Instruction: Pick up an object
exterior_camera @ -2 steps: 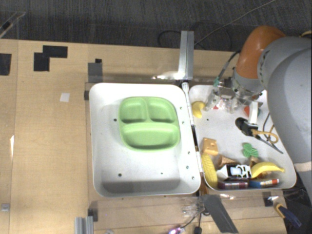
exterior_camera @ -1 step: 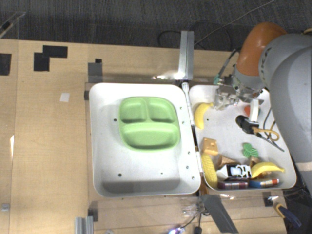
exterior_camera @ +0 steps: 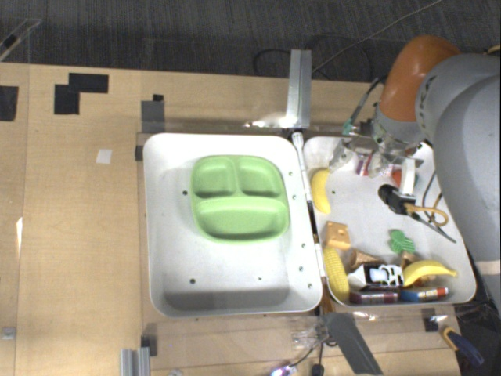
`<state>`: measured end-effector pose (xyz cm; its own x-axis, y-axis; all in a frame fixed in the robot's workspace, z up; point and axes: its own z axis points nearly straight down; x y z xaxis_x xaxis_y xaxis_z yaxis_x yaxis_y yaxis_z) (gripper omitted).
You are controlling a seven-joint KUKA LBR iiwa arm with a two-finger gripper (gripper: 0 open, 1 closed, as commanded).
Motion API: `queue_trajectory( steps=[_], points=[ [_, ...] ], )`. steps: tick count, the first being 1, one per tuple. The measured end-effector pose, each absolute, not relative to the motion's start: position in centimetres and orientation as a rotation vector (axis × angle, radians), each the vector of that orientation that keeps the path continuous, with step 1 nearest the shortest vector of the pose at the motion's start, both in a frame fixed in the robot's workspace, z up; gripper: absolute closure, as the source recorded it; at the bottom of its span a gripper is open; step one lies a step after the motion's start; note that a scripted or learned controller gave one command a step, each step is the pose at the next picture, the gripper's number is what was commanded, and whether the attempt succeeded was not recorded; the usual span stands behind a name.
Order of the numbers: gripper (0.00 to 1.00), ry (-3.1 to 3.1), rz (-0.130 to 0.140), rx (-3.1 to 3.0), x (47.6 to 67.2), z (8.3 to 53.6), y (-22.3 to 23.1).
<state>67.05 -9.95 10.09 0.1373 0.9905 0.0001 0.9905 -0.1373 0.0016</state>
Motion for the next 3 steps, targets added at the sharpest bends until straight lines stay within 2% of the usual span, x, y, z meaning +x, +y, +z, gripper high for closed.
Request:
queue_trajectory(
  steps=[1, 2, 3],
  points=[
    [0.0, 2.219, 0.012, 2.21, 63.9, 9.0, -8.4],
    [0.0, 2.344, -0.015, 2.113, 66.6, 8.9, -8.8],
    [0.0, 2.403, 0.01, 2.013, 65.9, 18.8, -4.4]
  ],
)
